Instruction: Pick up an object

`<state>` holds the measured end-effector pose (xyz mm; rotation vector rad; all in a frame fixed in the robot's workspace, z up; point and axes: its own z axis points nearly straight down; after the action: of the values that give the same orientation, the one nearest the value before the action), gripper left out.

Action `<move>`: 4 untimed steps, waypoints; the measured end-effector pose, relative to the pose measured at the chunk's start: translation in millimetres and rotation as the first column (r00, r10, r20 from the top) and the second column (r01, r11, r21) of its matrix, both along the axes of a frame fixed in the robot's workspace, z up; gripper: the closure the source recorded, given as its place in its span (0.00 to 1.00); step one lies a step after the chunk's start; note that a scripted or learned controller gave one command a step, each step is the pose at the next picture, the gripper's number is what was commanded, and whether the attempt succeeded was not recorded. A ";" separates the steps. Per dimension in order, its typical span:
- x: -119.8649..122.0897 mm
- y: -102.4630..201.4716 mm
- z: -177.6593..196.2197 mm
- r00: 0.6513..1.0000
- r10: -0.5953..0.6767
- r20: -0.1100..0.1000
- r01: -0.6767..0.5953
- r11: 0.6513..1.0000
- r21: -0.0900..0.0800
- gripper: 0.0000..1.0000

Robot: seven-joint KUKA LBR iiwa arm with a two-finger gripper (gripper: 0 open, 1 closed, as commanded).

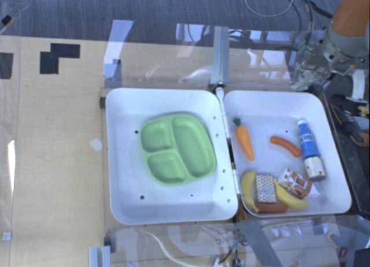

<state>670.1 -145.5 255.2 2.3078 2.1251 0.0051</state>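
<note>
The right bin (324,110) holds a carrot (244,139), a small sausage (285,145), a blue-labelled bottle (309,149) lying on its side, a banana (277,193), a small checked box (265,189), an orange-and-white packet (295,182) and a red sausage (270,207) under the banana. The gripper (310,73) hangs above the bin's far right corner, beyond the back rim, apart from every object. Its fingers blur into the cables behind them.
The left bin (121,144) carries a green divided plate (176,148). A metal post (219,58) stands between the bins at the back. Cables and dark gear (347,115) crowd the right side. A wooden bench (52,144) lies to the left.
</note>
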 end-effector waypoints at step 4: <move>-22.8 35.0 -11.4 0.867 0.499 0.008 -0.499 0.867 -0.008 1.00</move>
<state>647.3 -110.4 243.8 1.6757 2.6411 0.0116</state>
